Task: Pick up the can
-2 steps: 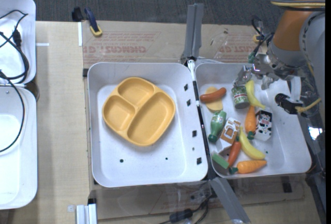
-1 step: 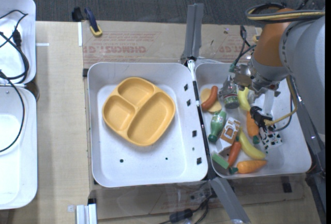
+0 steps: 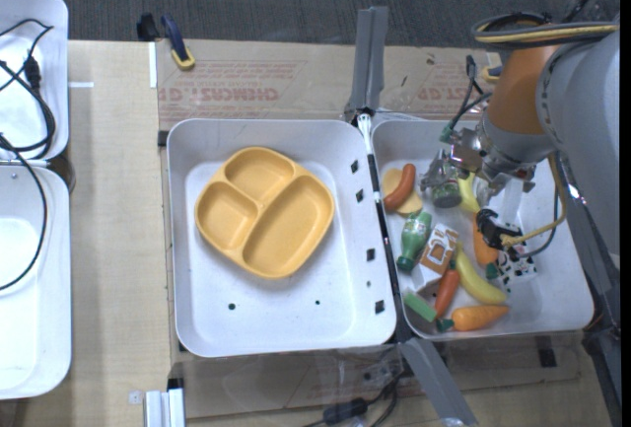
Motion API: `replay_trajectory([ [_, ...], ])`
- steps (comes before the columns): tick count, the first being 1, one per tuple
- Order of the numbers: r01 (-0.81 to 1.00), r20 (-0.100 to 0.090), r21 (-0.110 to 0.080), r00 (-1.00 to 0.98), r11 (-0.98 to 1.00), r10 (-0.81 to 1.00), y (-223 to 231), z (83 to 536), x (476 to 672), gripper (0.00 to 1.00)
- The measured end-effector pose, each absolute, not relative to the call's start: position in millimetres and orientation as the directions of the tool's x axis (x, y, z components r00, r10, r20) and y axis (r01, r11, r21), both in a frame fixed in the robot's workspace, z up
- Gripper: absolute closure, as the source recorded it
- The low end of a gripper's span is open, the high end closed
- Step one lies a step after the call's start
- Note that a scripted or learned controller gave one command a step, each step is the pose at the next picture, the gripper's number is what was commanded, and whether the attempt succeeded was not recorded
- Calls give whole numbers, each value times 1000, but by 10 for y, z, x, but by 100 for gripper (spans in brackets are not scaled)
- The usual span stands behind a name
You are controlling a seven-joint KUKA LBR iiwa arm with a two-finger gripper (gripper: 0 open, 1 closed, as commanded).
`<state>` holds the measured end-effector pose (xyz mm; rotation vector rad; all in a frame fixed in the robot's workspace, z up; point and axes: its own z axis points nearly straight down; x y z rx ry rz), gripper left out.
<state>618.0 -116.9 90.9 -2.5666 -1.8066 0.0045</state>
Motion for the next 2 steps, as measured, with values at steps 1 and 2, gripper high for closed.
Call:
replay_trajectory([
  [1,941,-1,-5,337,-337,941,-1176,995,6178,100],
  [2,912,-2,-1,410,-410,912,-558,1916,6489,100],
])
